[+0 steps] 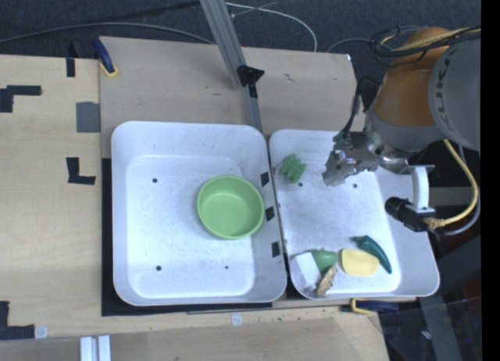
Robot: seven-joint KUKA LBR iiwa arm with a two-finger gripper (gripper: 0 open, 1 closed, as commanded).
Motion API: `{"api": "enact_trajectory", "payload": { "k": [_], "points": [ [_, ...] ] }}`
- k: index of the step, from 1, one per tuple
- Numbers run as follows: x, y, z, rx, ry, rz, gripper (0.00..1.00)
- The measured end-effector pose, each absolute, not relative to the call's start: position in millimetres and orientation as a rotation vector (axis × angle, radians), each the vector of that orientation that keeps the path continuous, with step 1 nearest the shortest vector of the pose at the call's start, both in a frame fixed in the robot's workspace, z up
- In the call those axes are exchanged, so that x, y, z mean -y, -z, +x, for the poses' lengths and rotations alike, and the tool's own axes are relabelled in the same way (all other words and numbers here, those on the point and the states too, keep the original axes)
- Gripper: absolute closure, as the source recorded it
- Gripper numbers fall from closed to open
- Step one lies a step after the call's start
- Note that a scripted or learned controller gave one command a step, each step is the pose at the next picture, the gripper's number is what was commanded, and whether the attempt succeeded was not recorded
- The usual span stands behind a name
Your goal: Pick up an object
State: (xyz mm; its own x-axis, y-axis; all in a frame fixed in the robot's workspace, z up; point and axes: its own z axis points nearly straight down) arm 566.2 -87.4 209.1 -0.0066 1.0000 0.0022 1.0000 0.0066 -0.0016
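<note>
Your claw [337, 173] hangs over the upper part of the right bin [406, 273], and from this slanted view you cannot tell how wide it stands or whether it has anything in it — nothing shows between its tips. Treat it as not yet carrying anything.

The nearest thing to take is the small green toy [293, 168], lying on the bin floor just to the claw's left in this view, close to the divider between the two bins. It sits apart from everything else, so it looks like the cleanest pick. To do it well, bring the claw sideways until it is squarely over the toy, then go straight down — a slanted approach would likely push the toy against the bin wall. Close only once the tips straddle it, and lift slowly to check it comes along.

The other candidates lie well away, bunched at the bin's near edge: a yellow piece [359, 262], a dark green piece [373, 248] touching it, and a green-and-tan piece [323, 264] beside them. Crowding there makes a clean grip harder. The green bowl [230, 207] sits in the left bin [137, 211].
</note>
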Motion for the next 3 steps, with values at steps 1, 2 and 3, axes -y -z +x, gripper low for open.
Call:
{"api": "enact_trajectory", "payload": {
  "k": [1,2,3],
  "points": [
    [34.8,-201.3,568.4,2.226,-0.001,-2.212,1.0],
    [-20.3,-195.8,571.7,2.227,-0.001,-2.211,1.0],
    [-72.1,-193.4,571.3,2.228,-0.002,-2.211,1.0]
  ]
}}
